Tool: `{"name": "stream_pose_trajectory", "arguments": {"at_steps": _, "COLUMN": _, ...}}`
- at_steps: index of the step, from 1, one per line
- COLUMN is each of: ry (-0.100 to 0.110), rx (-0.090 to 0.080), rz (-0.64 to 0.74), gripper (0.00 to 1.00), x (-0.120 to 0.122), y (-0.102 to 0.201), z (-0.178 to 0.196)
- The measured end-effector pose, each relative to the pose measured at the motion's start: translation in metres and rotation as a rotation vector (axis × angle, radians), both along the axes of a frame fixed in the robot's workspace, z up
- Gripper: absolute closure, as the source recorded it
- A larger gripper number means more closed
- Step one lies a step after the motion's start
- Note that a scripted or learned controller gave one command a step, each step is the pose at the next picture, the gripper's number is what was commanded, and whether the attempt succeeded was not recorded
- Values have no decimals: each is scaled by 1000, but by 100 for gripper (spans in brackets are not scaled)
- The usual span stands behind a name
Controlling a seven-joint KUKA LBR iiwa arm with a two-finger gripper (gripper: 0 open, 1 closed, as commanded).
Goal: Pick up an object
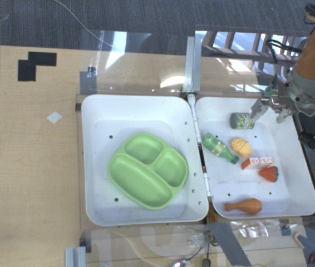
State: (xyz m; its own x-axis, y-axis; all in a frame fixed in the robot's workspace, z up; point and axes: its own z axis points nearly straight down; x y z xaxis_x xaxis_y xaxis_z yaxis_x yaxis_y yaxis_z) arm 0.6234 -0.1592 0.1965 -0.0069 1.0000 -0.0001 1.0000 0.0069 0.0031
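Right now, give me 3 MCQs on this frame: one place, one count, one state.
1. Where does the green divided plate lie?
A. left bin
B. right bin
C. on the bench outside the bins

2. How many compartments does the plate have?
A. two
B. three
C. five

3. How does the green bottle rest?
A. standing upright
B. lying on its side
C. hanging from the tool

Key: 1 A, it sits on the left bin floor. 2 B, one long and two smaller wells show. 3 B, it lies flat in the right bin, apart from the tool.
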Motion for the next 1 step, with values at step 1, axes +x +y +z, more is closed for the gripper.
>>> {"name": "stream_pose_trajectory", "arguments": {"at_steps": 1, "ry": -2, "rx": -1, "rz": 80, "gripper": 0, "x": -54, "y": 4, "z": -98}}
